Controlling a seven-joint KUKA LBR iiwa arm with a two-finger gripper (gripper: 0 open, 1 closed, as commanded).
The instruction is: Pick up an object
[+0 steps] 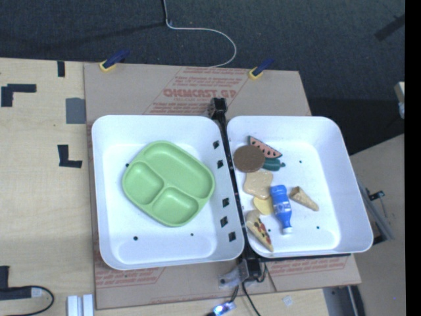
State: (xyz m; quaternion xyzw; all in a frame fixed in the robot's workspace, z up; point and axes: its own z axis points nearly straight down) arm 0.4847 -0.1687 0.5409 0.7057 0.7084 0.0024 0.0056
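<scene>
The right white bin [329, 147] holds several small toy foods along its left side. A watermelon slice [265, 148] lies at the top, with a brown round cookie [248, 158] just below it and a small teal piece [273, 165] beside that. A beige bread-like piece [258, 182] and a yellowish piece [262, 205] sit in the middle. A blue bottle [281, 207] lies lengthwise, a tan wedge [304, 198] to its right, and a pizza slice [258, 230] near the front edge.
The left white bin [108, 239] holds a green divided plate [168, 183]. Both bins rest on a cardboard sheet [197, 87] on the wooden bench. A white cable [197, 28] loops at the back. The right half of the right bin is bare.
</scene>
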